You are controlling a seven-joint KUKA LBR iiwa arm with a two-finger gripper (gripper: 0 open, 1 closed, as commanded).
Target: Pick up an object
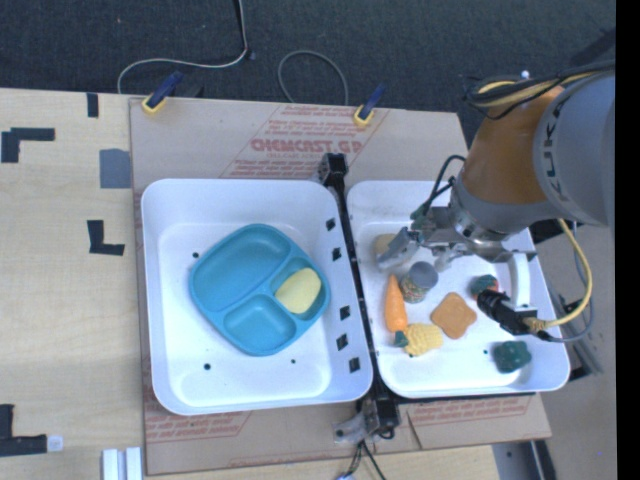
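The arm reaches in from the right over the right bin (380, 200). Its end effector (420, 260) hangs low with fingers spread apart — released, nothing between them. Just below it lies a small grey object (420, 280), beside an orange carrot (396, 306). A corn cob (422, 340), an orange cracker-like piece (455, 315) and a green toy (511, 356) rest nearer the front rim. In the left bin (160, 268) a blue divided plate (240, 273) holds a pale yellow item (298, 290).
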